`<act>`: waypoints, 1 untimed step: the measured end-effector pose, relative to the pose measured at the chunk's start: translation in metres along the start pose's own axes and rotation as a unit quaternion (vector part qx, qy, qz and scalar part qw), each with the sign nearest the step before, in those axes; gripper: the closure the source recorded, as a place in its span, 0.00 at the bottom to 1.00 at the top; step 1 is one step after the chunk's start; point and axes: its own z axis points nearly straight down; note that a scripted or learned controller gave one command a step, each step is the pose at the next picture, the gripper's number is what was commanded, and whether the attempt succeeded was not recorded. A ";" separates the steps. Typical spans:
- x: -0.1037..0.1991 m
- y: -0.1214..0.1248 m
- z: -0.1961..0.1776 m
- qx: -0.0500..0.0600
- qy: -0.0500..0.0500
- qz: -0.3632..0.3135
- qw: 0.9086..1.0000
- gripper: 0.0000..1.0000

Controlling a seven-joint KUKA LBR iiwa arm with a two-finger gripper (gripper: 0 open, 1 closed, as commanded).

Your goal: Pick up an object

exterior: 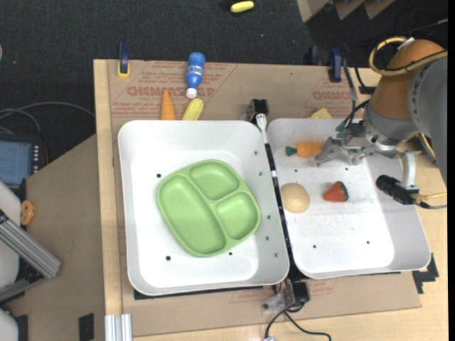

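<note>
The pincer (340, 150) hung beside the small orange carrot-shaped toy (308, 148) in the right white bin (355, 261); whether spread, I couldn't tell. It needed centring before closing.

The grey arm (419, 91) with its orange band reaches in from the right, bent down, its gripper (340, 150) held low, pointing left.

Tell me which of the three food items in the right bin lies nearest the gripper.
The carrot, beside the gripper. The strawberry and the beige egg-like item lie lower down.
</note>
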 end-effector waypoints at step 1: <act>0.000 -0.043 0.001 0.007 0.002 0.002 1.000 0.00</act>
